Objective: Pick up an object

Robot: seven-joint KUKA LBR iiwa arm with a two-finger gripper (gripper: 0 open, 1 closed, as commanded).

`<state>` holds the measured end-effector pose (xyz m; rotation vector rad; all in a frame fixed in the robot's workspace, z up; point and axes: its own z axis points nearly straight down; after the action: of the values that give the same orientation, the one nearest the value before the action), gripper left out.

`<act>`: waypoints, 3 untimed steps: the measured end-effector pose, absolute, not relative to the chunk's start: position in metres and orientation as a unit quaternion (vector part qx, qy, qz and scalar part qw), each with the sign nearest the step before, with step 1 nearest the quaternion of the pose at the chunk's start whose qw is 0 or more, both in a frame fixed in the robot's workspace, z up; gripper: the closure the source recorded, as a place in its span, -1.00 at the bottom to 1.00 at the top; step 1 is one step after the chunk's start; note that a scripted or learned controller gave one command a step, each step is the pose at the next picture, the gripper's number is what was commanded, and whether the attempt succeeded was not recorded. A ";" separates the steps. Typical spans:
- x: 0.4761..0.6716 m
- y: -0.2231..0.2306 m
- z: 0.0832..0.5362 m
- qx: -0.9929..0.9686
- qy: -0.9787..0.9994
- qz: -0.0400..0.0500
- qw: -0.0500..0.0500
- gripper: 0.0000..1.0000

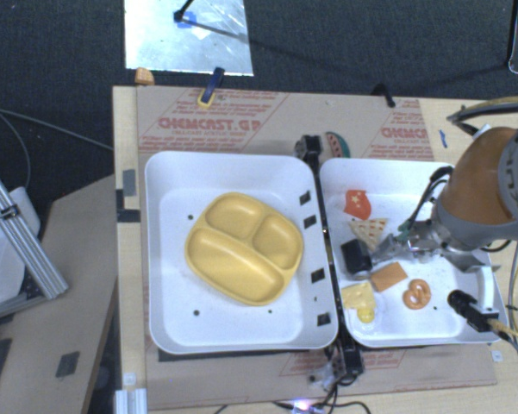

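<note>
The right bin (414, 184) holds several small things. A red piece (357, 203) lies near its back left, with a tan waffle-like wedge (370, 230) just in front. A black block (354, 256) sits by the left wall. An orange-brown block (389, 276), a pretzel-shaped ring (417, 294) and a pale yellow piece (358, 299) lie toward the front. My gripper (390, 246) reaches in from the right and hangs low between the wedge, the black block and the orange-brown block. Nothing can be seen held in it.
The left bin (168, 188) carries a yellow divided plate (244, 247). The grey arm with its orange band (487, 179) covers the right bin's right side. A divider with black clips (317, 231) runs between the bins. Cardboard (241, 119) lies under both.
</note>
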<state>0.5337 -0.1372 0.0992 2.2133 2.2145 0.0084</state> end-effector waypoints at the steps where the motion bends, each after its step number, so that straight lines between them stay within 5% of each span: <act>1: 0.486 -0.102 0.085 0.707 0.707 0.001 0.001 -1.00; 2: 0.508 -0.130 0.168 0.706 0.708 0.001 0.003 -1.00; 3: 0.493 -0.190 0.100 0.708 0.706 -0.001 0.000 -1.00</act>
<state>0.4934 -0.1897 0.0995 2.2254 2.2175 -0.0021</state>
